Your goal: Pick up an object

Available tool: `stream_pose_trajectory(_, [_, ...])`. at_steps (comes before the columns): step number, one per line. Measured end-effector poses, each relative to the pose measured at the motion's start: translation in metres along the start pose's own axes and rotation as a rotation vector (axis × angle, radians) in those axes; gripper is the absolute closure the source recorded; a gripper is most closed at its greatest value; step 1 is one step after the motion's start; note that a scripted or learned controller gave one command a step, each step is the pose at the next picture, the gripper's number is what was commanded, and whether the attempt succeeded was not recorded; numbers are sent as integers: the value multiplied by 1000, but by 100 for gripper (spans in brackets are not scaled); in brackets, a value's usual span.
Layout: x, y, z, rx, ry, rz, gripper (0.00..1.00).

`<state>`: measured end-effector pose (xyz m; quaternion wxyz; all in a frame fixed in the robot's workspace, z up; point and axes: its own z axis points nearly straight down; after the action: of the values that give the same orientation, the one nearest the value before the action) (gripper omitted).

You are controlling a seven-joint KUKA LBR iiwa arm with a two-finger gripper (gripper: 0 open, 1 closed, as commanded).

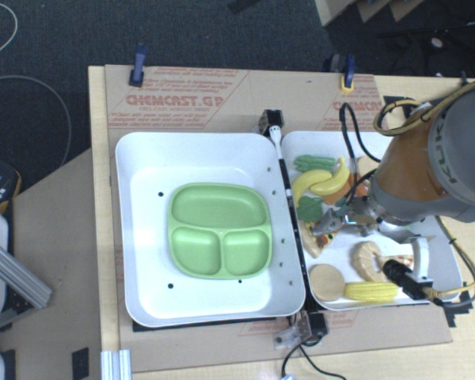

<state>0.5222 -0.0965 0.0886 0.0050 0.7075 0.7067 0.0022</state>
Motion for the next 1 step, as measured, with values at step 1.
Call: stream_pose_trajectory(1, [-1, -45, -24, 14, 6, 1, 0])
